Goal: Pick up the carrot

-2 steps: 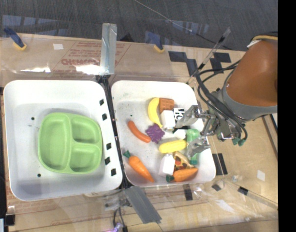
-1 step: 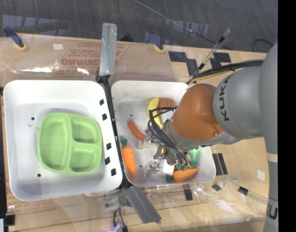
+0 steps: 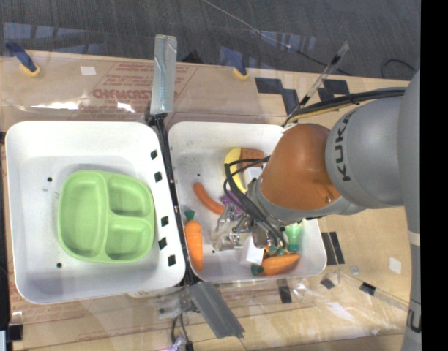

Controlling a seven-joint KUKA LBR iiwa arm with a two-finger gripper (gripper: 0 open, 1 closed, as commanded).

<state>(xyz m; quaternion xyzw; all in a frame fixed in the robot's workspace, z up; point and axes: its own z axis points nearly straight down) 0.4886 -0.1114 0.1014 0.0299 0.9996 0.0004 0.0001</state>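
Two shallow white plastic bins sit side by side on the bench, and reading from the left, the left bin (image 3: pixel 26 196) holds a lime-green plastic plate with three compartments (image 3: pixel 105 214), lying flat and well away from the work. Across the dividing wall, the right bin (image 3: pixel 209 134) holds the clutter: against its left wall lies an orange toy carrot with a green leafy top (image 3: pixel 194 244), lengthwise along the wall with the leaves pointing up the picture. Just right of it and a little higher lies a slim orange-red sausage-shaped toy (image 3: pixel 208 197), on a slant. Next comes the metal two-finger gripper (image 3: pixel 231 234), pointing down into the middle of the bin under the grey arm with its orange band (image 3: pixel 304 178); whether it is released or clenched cannot be told from this angle, and nothing can be seen between its tips. Behind the arm a yellow rounded toy (image 3: pixel 239 159) peeks out, and at the bin's lower right a second orange carrot-like toy with a green end (image 3: pixel 280 263) lies near the front wall, partly under the wrist. By my reading the step in hand is the approach, with no grasp made yet. The left carrot lies near the gripper, on its left and slightly lower, apart from it. The next move likely calls for a sideways shift towards the wall, the tips straddling the carrot's narrow width before closing; the wall close by leaves little room.
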